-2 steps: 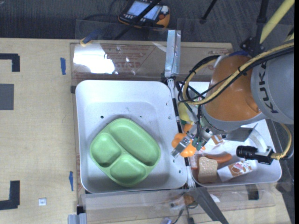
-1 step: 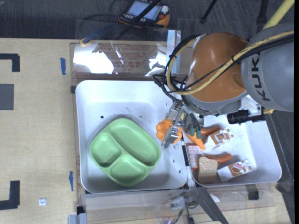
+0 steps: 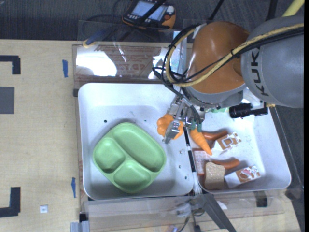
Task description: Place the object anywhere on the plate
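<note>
The gripper (image 3: pixel 175 124) grips an orange toy (image 3: pixel 164 124) just beside the green plate (image 3: pixel 128 156), ready for placing

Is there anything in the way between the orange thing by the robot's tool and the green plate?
Nothing visible. Only bare white bin floor lies between the orange thing at the tool and the green plate.

Matt green plastic plate (image 3: pixel 129 156), glossy white bins (image 3: pixel 96 103) (smooth), pale wood bench (image 3: pixel 36 129)

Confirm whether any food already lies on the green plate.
No: the green plate has bare compartments, and the carrot lies in the right bin.
</note>
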Available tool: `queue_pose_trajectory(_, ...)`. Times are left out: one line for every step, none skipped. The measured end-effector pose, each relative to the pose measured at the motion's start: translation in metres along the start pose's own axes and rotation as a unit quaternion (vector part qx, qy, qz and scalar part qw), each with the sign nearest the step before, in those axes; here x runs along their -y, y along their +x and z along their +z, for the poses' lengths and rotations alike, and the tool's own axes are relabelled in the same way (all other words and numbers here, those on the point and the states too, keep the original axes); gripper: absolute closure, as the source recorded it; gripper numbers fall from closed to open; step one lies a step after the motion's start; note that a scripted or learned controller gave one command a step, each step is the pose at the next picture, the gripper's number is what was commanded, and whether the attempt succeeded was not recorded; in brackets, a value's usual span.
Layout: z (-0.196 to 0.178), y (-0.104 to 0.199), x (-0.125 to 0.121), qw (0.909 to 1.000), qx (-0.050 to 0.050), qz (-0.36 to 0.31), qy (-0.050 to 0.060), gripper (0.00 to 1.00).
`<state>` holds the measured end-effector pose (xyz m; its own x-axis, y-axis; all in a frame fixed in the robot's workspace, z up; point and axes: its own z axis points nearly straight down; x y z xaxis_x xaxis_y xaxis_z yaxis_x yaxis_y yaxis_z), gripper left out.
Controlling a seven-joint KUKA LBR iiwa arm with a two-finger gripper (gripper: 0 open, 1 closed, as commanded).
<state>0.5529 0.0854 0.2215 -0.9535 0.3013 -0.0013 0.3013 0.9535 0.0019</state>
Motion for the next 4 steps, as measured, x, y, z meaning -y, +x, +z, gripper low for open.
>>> queue_pose_trajectory(0.0, 0.0, 0.0, 1.0, 0.0, 0.0, 0.0, 0.0)
queue_pose_trajectory(0.044, 0.009, -0.037, 0.9982, -0.003, -0.06, 0.001, 0.0)
queue_pose_trajectory(-0.078, 0.079, -0.016, 0.9748, 0.0, -0.223, 0.0, 0.0)
queue_pose_trajectory(-0.087, 0.077, -0.018, 0.9753, 0.002, -0.221, -0.002, 1.0)
